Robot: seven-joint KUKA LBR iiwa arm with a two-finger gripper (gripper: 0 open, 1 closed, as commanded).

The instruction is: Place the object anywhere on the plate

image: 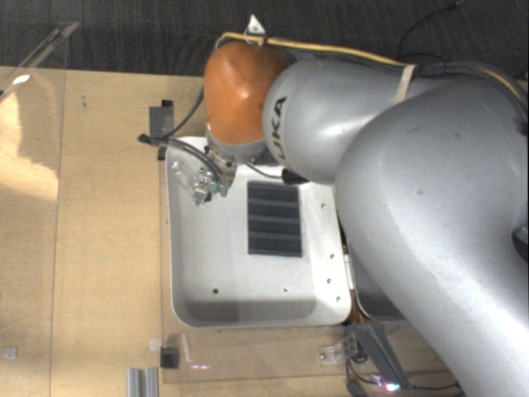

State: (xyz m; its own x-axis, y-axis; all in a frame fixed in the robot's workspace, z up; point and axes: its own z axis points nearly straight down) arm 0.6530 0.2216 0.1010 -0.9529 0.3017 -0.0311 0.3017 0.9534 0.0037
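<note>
Step, by my read: search/approach, nothing secured yet. Grey arm w/ orange band point(240, 89) leans over shallow white bin point(190, 304); hand point(202, 184) hangs near bin's upper-left corner. Hand state: can't tell, too small and blurred. Dark ribbed rectangular slab point(274, 218) lies flat mid-bin, just right of hand, apart from it. Whether slab is object or plate: can't tell. Next move needs hand centred over target before descent.

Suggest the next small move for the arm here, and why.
Probably shift the gripper right toward the dark ridged block in the white bin. It sits at the bin's upper-left corner, apart from the block. No plate is identifiable.
</note>
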